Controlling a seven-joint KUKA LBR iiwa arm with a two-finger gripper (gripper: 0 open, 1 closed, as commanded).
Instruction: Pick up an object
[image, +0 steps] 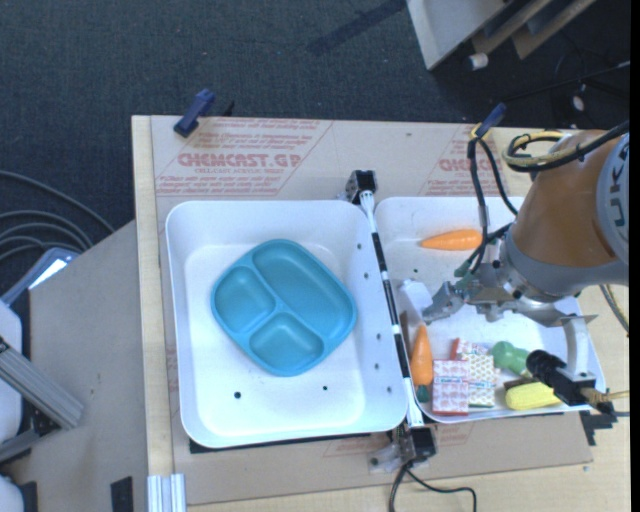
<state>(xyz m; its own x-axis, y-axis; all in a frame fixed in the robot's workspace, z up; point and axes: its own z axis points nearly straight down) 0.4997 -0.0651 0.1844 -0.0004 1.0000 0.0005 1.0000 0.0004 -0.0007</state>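
My gripper (443, 301) hangs low over the middle of the right bin (436, 209), pointing left toward the divider. An orange carrot (450, 240) lies just beyond it near the bin's far wall. A second orange carrot (422, 355) lies below the gripper along the bin's left wall. Beside that carrot sits a red-and-white patterned packet (464, 380), with a green toy (508, 355) and a yellow piece (530, 397) to its right. Nothing shows in the gripper's grasp.
The left bin (182, 300) holds a blue divided plate (284, 305). A black clip (361, 184) sits at the far end of the divider between the bins. The arm's orange-banded wrist (565, 215) covers the right bin's right side.
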